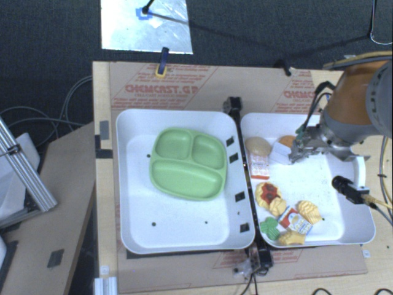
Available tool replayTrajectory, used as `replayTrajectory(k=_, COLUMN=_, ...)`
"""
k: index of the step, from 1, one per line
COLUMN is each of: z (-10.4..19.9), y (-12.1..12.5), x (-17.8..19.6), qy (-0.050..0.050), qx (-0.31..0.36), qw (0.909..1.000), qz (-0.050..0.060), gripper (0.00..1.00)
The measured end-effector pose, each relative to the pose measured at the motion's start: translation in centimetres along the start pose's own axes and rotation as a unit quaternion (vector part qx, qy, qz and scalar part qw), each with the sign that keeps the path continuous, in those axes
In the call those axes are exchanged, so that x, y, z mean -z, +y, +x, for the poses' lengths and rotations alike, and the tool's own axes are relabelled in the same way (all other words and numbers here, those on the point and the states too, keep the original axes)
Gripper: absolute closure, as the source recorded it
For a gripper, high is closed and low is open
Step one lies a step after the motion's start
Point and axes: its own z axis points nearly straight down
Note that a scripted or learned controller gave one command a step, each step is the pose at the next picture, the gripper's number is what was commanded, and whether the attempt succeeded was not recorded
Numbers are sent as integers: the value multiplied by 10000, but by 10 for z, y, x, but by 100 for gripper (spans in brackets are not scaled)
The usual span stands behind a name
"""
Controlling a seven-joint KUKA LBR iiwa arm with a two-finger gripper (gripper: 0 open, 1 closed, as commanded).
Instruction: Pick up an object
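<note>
My gripper (pixel 297 150) hangs low over the back part of the right bin (pixel 344 189), reaching in from the right. Its tip is right beside a small white packet (pixel 279 156) and an orange piece (pixel 286 141); I cannot tell if it touches either. A tan bread roll (pixel 258 145) lies to their left, with a red-and-white labelled packet (pixel 260 165) just in front of it. Nearer the front are a red and yellow toy food (pixel 268 193), a yellow pastry (pixel 309 211), a red-and-white wrapper (pixel 296 222) and a green piece (pixel 269 228).
The left bin (pixel 132 183) holds a green divided plate (pixel 187 163). A black divider with clips (pixel 241 165) runs between the bins. A black fitting (pixel 349 189) on the arm sticks out over the right bin's right side. The right bin's middle right floor is bare.
</note>
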Motion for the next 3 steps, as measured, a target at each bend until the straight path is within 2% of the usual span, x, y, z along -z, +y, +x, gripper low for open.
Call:
replayTrajectory(k=1, z=-10, y=3, x=59, qy=-4, qx=-5, qw=10000, qz=1, gripper=100)
replayTrajectory(k=2, z=-10, y=4, x=77, qy=2, qx=-3, qw=10000, qz=17, gripper=100)
replayTrajectory(k=3, z=42, y=16, x=87, qy=12, qx=24, qw=10000, qz=18, gripper=100)
